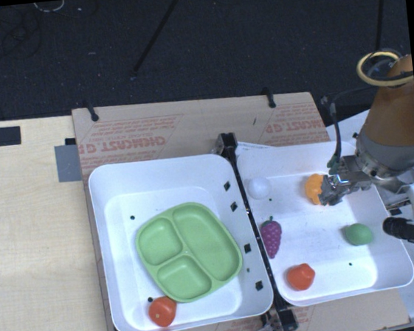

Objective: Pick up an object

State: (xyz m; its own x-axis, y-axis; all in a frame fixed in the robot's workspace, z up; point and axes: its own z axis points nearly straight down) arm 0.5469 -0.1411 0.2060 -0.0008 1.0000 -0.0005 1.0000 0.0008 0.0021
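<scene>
A: While the arm point(391, 121) leans in from the right, where is its gripper point(333, 187)?

B: Low over the right bin point(397, 269), near the bin's upper middle. It sits right against an orange object point(313, 188), on that object's right side. The two look to be touching.

A: Is the orange piece gripped?

B: I cannot tell. The tool's end is a dark, blurred cluster, and whether it is apart, together or clamped on anything is not clear.

A: What else lies in that bin?

B: A white ball point(258, 188) near the upper left corner, a purple bunch of grapes point(271, 237) by the left wall, a red-orange fruit point(301, 277) toward the front, and a green round piece point(359, 234) to the right, below the gripper and apart from it.

A: And the left bin point(108, 209)?

B: A green divided plate point(188, 251) with three compartments lies tilted across its middle. A red tomato point(163, 311) rests just off the plate's lower left edge, near the front corner.
</scene>
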